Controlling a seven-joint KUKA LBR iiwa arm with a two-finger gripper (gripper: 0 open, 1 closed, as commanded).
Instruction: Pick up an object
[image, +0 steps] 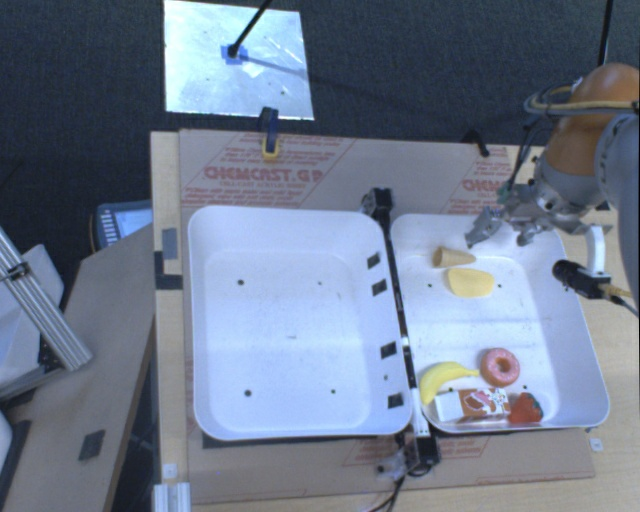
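Gripper: the gripper (503, 228) hangs over the far edge of the right bin (570, 330), its two fingers spread apart with nothing between them; one finger points toward the bin's middle, the other sits closer to the wrist.
Arm: the grey arm (590, 140) with its orange band reaches in from behind the gripper, which explains why the gripper sits at the bin's far rim and not over its centre.
Nearest objects: a small yellow wedge (453, 257) lies just below and beside the gripper's outer finger, apart from it; a pale yellow piece (470, 283) lies just beyond the wedge, near it but not touching as far as I can tell.
Farther objects: a pink doughnut (499, 366), a banana (445, 378) and a red-and-white packet (488, 405) cluster at the bin's near corner, well apart from the gripper.
Left bin: the left bin (290, 320) lies well off to the gripper's side.
Judgement: the spread fingers and the position suggest an approach toward the wedge; no grasp has been made yet.
Risk: the wedge is small and low, so the fingers could slip off it.
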